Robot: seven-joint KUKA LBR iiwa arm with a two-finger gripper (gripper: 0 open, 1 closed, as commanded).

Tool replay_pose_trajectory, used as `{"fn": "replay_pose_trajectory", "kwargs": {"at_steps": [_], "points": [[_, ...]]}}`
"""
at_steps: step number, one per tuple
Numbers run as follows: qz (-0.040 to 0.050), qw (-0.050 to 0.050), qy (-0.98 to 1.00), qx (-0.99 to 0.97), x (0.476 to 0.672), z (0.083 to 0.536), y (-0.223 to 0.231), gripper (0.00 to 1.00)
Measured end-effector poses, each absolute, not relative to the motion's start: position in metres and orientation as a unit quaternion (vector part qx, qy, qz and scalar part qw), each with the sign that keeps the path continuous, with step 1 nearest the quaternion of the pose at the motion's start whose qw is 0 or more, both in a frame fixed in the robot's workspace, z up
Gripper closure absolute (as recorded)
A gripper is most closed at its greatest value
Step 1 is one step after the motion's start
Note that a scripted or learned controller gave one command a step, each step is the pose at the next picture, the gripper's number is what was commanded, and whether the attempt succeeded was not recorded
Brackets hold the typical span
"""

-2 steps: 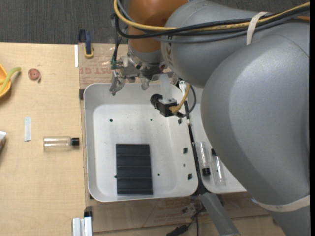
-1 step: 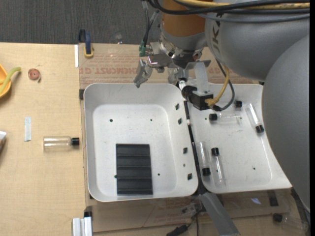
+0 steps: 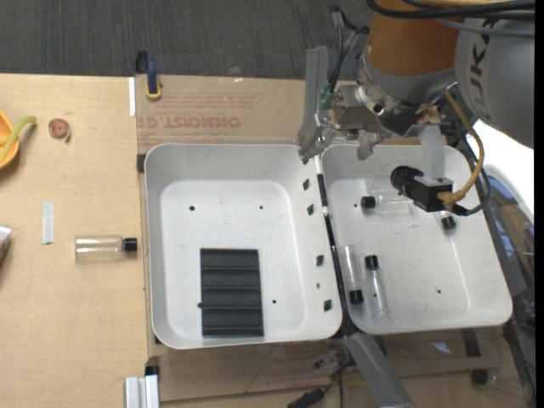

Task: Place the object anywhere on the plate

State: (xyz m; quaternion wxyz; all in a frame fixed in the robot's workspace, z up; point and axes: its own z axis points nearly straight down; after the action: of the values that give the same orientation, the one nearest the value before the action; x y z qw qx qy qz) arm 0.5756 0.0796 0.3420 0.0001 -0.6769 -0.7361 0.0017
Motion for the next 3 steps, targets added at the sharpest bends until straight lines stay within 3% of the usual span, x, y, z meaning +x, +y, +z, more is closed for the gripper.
{"fn": "replay_pose_trajectory", "kwargs": {"at_steps": [1,2,3], "points": [[0.0017,0.000,-0.678,-0.735,0.535,0.362,-0.046,0.00],[0.0033,0.000,-0.500,-0.866,0.548,0.337,0.097,0.00],[0.0019,0.000,-0.598,-0.801,0.509,0.377,0.026,0.00]]}}
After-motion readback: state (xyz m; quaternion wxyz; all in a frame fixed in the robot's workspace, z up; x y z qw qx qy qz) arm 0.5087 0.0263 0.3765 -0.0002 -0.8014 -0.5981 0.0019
